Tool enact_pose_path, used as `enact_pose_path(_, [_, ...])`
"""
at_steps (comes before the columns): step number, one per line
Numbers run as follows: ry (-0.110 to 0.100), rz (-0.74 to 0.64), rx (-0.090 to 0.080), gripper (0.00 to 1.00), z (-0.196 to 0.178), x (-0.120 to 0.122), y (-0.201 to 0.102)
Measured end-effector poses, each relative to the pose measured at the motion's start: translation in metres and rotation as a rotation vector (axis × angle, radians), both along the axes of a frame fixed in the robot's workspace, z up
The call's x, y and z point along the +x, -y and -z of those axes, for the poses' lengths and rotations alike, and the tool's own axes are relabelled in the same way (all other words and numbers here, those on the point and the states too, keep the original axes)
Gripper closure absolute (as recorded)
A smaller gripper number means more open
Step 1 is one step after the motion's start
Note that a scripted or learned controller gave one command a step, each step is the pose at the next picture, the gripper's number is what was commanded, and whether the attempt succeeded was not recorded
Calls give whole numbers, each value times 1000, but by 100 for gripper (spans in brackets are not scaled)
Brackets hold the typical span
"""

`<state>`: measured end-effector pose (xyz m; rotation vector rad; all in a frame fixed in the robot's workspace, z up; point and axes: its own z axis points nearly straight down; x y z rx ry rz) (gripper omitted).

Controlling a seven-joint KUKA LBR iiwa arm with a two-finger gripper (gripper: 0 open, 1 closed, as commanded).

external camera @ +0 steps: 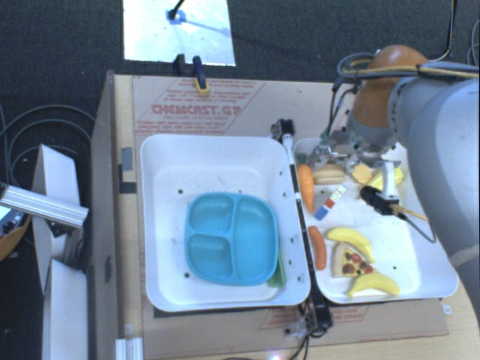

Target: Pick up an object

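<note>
The tool [328, 156] hangs over the right bin [439, 276] near a carrot [305, 187].

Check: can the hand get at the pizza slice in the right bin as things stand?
Probably yes. The pizza slice lies flat and uncovered, with bananas close beside it. The hand sits over the same bin's far end, nothing between.

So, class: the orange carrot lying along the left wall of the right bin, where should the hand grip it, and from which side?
Grip the carrot across its thick upper half, coming straight down from above. It lies flat and lengthwise against the right bin's left wall, so the fingers would probably need to close along the wall's direction or nudge it clear first.
</note>
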<state>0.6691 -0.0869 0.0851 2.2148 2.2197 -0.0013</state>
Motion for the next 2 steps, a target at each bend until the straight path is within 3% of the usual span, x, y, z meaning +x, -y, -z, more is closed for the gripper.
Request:
enact_pose_path(1, [1,3,3,0,-1,0,40])
enact_pose_path(2, [4,-3,2,100,-12,1,38])
